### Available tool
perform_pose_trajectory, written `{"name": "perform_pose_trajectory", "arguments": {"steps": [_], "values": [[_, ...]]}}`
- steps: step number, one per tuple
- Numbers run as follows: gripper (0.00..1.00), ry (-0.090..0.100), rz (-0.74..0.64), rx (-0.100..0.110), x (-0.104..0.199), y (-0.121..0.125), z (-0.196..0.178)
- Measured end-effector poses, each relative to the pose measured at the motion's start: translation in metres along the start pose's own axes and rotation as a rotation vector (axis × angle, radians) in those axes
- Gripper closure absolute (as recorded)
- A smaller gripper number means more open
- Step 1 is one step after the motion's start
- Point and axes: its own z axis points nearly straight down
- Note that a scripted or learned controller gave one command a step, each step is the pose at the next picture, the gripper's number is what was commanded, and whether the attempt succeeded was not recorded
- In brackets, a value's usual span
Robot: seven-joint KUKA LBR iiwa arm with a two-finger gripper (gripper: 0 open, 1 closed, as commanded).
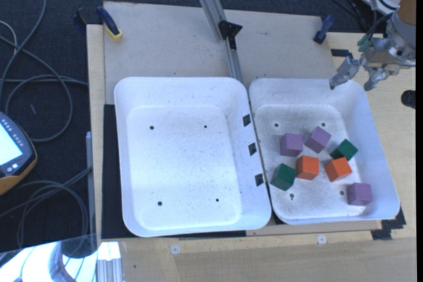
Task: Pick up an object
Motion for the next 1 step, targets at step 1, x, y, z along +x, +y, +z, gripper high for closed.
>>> {"name": "perform_pose_trajectory", "arguments": {"steps": [1], "values": [[0.0,0.0,-0.001,-0.002,0.0008,0.0001,-0.0018]]}}
